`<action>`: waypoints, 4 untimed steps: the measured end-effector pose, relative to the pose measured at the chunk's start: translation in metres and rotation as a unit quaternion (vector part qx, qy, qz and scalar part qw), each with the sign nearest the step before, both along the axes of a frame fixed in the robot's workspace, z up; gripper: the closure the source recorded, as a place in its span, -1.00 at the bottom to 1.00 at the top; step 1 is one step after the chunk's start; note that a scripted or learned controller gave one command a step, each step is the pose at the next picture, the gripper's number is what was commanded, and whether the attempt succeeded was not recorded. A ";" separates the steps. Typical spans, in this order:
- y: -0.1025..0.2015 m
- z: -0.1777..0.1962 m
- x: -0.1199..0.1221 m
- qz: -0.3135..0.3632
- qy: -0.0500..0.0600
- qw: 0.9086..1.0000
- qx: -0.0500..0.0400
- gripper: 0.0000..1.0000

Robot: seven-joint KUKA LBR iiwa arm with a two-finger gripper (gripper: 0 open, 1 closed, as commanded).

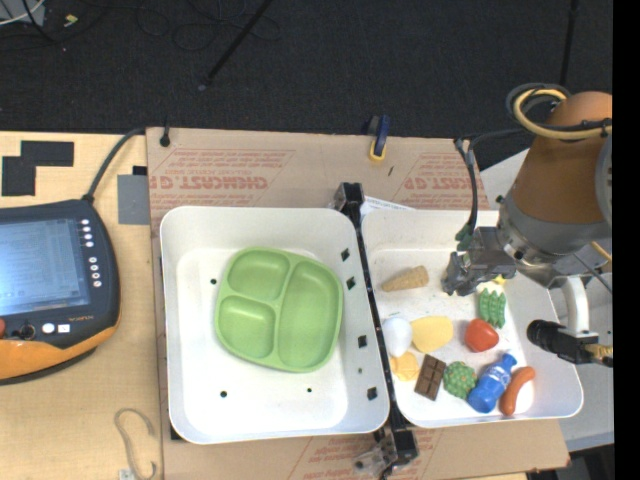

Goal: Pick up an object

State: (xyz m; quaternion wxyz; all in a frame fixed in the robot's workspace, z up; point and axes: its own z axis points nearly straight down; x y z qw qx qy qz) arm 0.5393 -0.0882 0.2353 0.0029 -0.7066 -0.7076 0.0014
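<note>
- While the arm reaches in from the right, its tool hangs low over the far part of the right bin; whether it is wide or narrow cannot be told.
- No object is seen in the tool.
- Just left of the tool lies a tan cone.
- Nearer lie a yellow piece, a tomato, a chocolate bar, a green lump and a blue bottle.
- A green plate lies in the left bin.
- A pendant rests on the desk, far left.
</note>
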 end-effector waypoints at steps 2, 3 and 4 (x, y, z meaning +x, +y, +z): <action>0.020 0.002 -0.042 -0.001 -0.001 1.000 -0.001 1.00; 0.028 -0.009 -0.037 -0.001 0.000 1.000 0.000 1.00; 0.015 0.000 -0.046 -0.001 -0.001 1.000 -0.001 1.00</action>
